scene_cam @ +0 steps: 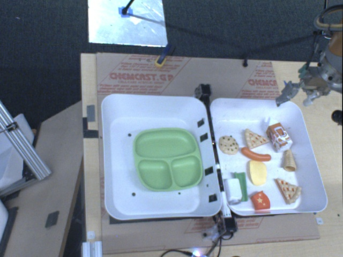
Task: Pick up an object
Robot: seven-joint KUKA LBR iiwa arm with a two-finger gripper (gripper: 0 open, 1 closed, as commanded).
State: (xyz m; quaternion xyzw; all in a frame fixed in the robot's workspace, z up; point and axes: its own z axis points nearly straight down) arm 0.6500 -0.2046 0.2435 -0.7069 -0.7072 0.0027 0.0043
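White and shallow, two plastic bins sit side by side on the brown cardboard-topped desk point(139, 74). The left bin point(115, 116) holds a pale green divided plate point(167, 158) with three compartments. The right bin point(308, 159) holds a scatter of small toy foods: a round speckled cookie point(228, 144), a tan waffle wedge point(255, 139), a red-and-white carton point(278, 136), an orange-red sausage point(256, 155), a yellow block point(257, 172), a tan cone point(289, 160), a pizza slice point(288, 190), a red strawberry piece point(260, 200) and a white-and-green piece point(236, 188) near the divider. The grey arm's pincer point(298, 93) hangs above the far right corner of the right bin, its two fingers spread apart with nothing between them. It is well apart from the foods, the carton being nearest.
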